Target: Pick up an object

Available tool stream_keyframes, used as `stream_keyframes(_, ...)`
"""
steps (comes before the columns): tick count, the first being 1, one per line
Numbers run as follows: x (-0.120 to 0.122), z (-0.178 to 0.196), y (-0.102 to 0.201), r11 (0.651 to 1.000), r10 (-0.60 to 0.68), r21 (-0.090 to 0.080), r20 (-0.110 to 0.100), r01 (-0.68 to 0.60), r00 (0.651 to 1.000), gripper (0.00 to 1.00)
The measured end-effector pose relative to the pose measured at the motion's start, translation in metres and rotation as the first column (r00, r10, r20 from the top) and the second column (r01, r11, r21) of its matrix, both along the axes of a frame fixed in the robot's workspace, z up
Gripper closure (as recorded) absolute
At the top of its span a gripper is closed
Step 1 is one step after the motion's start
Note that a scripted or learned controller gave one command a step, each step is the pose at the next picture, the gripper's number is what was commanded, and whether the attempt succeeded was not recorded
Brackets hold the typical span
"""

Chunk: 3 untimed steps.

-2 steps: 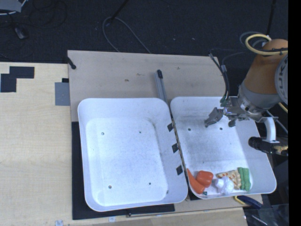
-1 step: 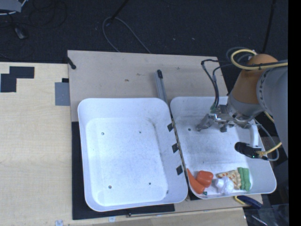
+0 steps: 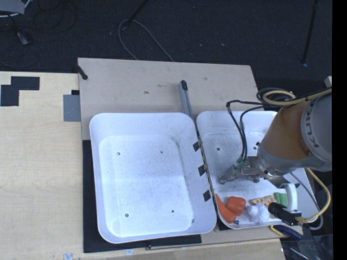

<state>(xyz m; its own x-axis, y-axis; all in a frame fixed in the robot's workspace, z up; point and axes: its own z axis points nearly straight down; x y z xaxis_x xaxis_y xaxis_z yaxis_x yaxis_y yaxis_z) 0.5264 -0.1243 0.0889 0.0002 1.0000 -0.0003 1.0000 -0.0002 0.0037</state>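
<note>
My gripper (image 3: 234,174) hangs low over the middle of the right bin (image 3: 217,131), under the orange wrist band (image 3: 287,134). Below it, along the bin's near edge, lie an orange-red object (image 3: 233,205), a white crumpled object (image 3: 255,214), a small tan piece (image 3: 261,201) and a green object (image 3: 280,197). The gripper stands a short way above and left of this cluster, and nothing shows in its grasp. The arm covers the right part of the bin.
The left bin (image 3: 143,175) sits beside the right one, their rims joined by black clips (image 3: 201,169). A grey rod (image 3: 186,97) lies on the board behind the bins. Black and yellow cables (image 3: 274,95) loop around the arm.
</note>
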Motion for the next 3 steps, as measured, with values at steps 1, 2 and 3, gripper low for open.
stream_keyframes(1,-0.031,0.000,0.021,1.000,-0.001,0.000,0.000,0.001,1.000,0.00)
stream_keyframes(2,-0.031,0.009,0.021,1.000,-0.002,0.001,0.000,0.002,1.000,1.00)
stream_keyframes(3,-0.030,0.101,0.097,1.000,0.007,0.002,0.004,-0.007,1.000,1.00)
